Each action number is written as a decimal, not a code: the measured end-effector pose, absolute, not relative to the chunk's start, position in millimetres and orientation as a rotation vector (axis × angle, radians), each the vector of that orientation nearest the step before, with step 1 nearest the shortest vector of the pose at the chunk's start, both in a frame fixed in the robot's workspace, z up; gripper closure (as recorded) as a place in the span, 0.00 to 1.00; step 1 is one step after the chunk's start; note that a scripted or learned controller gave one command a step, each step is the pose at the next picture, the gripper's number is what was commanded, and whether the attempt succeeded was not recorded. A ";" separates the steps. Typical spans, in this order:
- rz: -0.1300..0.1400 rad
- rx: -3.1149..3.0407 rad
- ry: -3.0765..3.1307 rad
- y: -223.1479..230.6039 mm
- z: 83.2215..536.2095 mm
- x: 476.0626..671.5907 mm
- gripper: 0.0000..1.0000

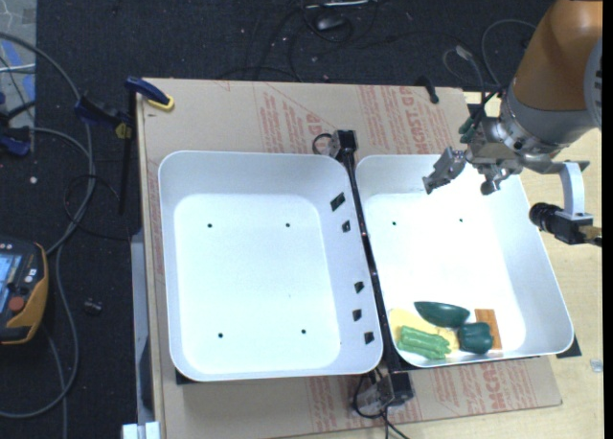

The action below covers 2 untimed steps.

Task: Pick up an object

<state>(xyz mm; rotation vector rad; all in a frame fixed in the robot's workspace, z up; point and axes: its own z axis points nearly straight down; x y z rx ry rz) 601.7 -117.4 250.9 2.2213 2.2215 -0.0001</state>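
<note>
Your right bin (pixel 536 236) holds green toys (pixel 442 327) at 6 o'clock; gripper (pixel 465 174) hangs spread apart, clamping nothing, at 12.

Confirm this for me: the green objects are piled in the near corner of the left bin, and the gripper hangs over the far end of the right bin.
Not quite. The camera view shows the green objects piled in the near corner of the right bin, not the left bin. The rest stands: the gripper hangs over the far end of the right bin.
</note>
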 end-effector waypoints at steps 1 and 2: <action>-0.011 2.230 2.226 -129.3 119.9 569.3 0.00; 0.006 2.218 2.217 -123.9 200.3 507.5 0.00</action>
